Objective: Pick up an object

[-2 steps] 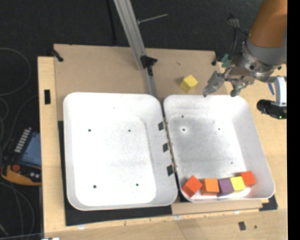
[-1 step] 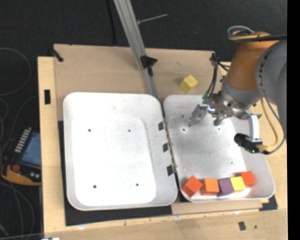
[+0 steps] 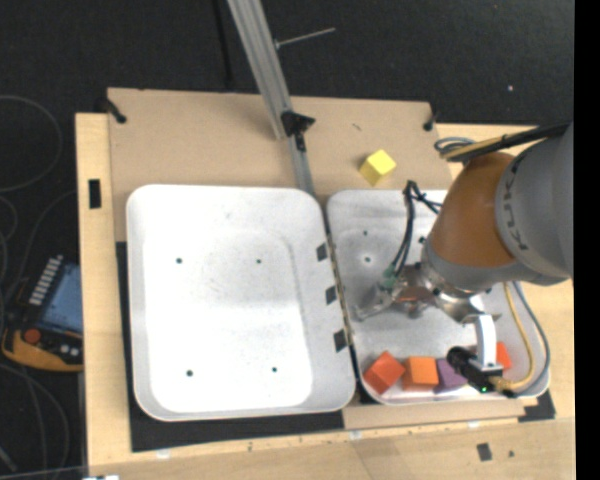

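Observation:
My gripper point(image 3: 395, 295) hangs low over the middle of the right bin point(image 3: 363, 223), below the arm's orange band. Whether anything is in it is hidden from this angle. Along the bin's near edge lie a red-orange block point(image 3: 385, 371), an orange block point(image 3: 421, 371) and a purple block point(image 3: 448, 374) in a row. The gripper is a little behind them and apart from all three. The wrist and its cables cover the bin's right side.
A yellow block point(image 3: 377, 166) rests on the brown board behind the right bin, outside both bins. The left bin point(image 3: 140, 268) lies beside it. A slanted metal rod point(image 3: 265, 58) stands at the back, ending near the gap between the bins.

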You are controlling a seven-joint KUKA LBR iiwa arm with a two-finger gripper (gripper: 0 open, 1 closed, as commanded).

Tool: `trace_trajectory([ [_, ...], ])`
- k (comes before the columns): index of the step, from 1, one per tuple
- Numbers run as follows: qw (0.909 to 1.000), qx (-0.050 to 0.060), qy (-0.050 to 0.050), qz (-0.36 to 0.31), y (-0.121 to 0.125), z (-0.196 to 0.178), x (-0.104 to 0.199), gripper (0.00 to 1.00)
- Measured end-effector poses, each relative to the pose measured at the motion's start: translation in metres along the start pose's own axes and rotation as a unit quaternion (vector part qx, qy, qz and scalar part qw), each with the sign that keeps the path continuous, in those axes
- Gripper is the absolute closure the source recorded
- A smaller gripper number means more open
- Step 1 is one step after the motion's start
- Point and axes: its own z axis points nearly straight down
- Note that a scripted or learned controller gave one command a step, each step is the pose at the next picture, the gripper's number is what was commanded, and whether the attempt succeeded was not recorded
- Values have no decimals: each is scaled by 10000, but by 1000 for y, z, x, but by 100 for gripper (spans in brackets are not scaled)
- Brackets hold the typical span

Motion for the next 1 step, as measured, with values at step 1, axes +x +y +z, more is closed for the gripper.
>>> trace_trajectory([
  [1, 10000, -80, -26, -29, 73, 5, -27, 0],
])
